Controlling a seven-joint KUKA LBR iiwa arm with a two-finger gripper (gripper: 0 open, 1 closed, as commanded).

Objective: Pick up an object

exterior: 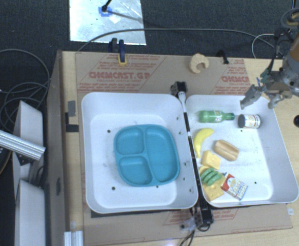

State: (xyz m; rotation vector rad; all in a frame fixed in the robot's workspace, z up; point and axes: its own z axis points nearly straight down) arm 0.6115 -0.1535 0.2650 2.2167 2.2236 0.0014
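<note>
The right bin (280, 152) holds several items: a green bottle (215, 117) lying on its side, a small white jar with a dark lid (248, 121), a banana (202, 138), a bread roll (226, 150), a yellow cheese wedge (211, 160), a green vegetable (209, 177) and a red and white carton (234, 186). My gripper (262, 97) hovers over the bin's far right corner, above and just behind the jar. Its two fingers are spread apart with nothing between them.
The left bin (95, 137) holds a blue sectioned plate (145, 154). A tan roll-shaped object (198, 63) lies on the cardboard behind the bins. Cables run along the left and back of the bench. The arm (298, 55) comes in from the right edge.
</note>
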